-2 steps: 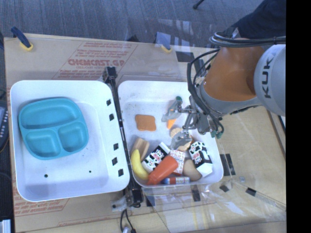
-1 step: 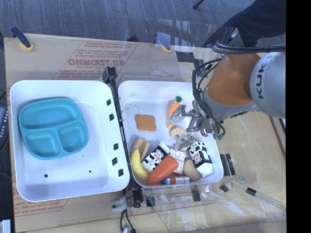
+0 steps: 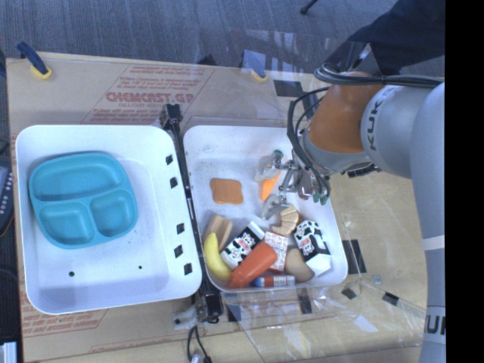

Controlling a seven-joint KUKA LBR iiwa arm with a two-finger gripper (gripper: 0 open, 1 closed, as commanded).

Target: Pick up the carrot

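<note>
Entry, right bin (image 3: 227,146): we log the carrot (image 3: 268,187), a small orange piece near the bin's upper right, apart from the toy-food heap (image 3: 261,255) along the front wall. The gripper (image 3: 286,190) sits low, touching or just beside the carrot; whether it has hold we cannot tell. Left bin (image 3: 91,278): one blue divided tray (image 3: 82,197). Status, by our judgement: approach made; secure grasp and lift outstanding.

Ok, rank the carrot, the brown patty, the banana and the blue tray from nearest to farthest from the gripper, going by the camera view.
Measured from the gripper:
1. Carrot, right beside the fingers, in the right bin.
2. Brown patty, further left in the same bin.
3. Banana, at that bin's lower left corner.
4. Blue tray, across in the left bin.
</note>
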